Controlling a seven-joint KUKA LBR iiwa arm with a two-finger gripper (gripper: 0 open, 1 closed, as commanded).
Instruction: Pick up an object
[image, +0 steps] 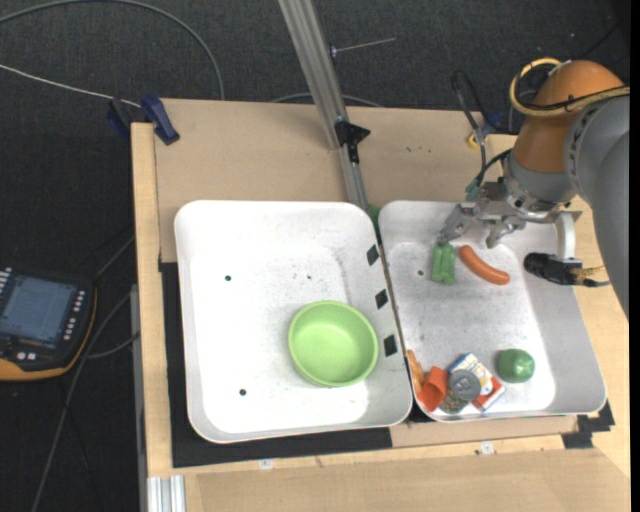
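Pincer (470, 228) low over far end of right bin (560, 330), spread apart, nothing between the fingers. One finger (450, 232) reaches toward view-left, the other (494, 236) sits toward view-right.

Two candidates close beneath. Green block (443, 264): just below the view-left finger, toward the near side of the bin; long axis runs roughly far-to-near, slightly tilted. Orange sausage-shaped piece (484, 266): just below and a little view-right of the pincer midpoint; long axis slants from upper left to lower right in the view. Block and sausage lie just beside each other, narrow gap between, not touching as far as can be judged. Neither centred under the pincer; midpoint falls over the gap. Likely call for the coming move: shift toward near side and pick one, closing across the short axis. Risk judged: closing where it hangs now could nudge both or catch neither.

Only one arm (560, 130), entering from view-right; no choice of nearer hand.

Count, right bin:
- green block, 1
- orange sausage, 1
- green ball (516, 365), 1, near corner, well apart from pincer
- cluster at near edge (458, 385): orange piece, grey round thing, small printed packet; pieces overlap, count uncertain, at least 3

Count, left bin (230, 250):
- green bowl (333, 343), 1, upright, near the wall shared with right bin

Bins on surface (250, 150): 2, side by side, touching.
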